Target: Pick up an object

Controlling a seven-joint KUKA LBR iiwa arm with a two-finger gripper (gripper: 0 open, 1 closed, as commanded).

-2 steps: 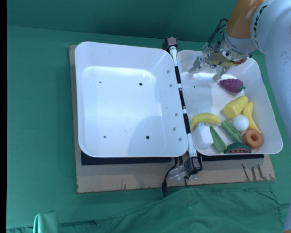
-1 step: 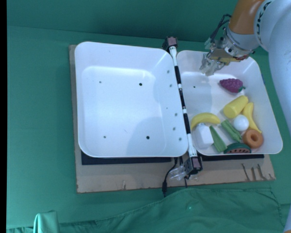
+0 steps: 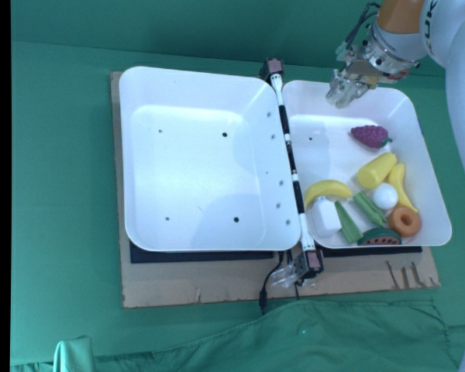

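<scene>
Arm: the grey KUKA arm with the orange band reaches in from the right, wrist tilted down toward the right bin [image 3: 430,208].
Gripper: the gripper [image 3: 342,96] hangs above the far rim of the right bin, fingers pointing down and a little apart; nothing is seen between them.
Left bin: the left bin [image 3: 139,91] lies beside the right one, their rims touching along the middle.
Candidate objects: all lie in the near half of the right bin. The purple grape bunch [image 3: 370,136] stands apart and is nearest the gripper.
Cluster: the yellow block [image 3: 376,170], white ball [image 3: 385,196], banana [image 3: 327,189], second banana [image 3: 399,184], orange doughnut [image 3: 405,222], green vegetable [image 3: 370,208], white carton [image 3: 326,215] and watermelon slice [image 3: 379,239] are packed close, several touching.
Step in hand: judged as the approach; no object is yet reached.
Recommended target: the grape bunch, as it has free floor on all sides.
Method: bring the fingers over its middle, span its short width, descend nearly to the bin floor before closing.
Risk: the bunch is lumpy and may slip; a try in the cluster would likely nudge neighbours.
</scene>
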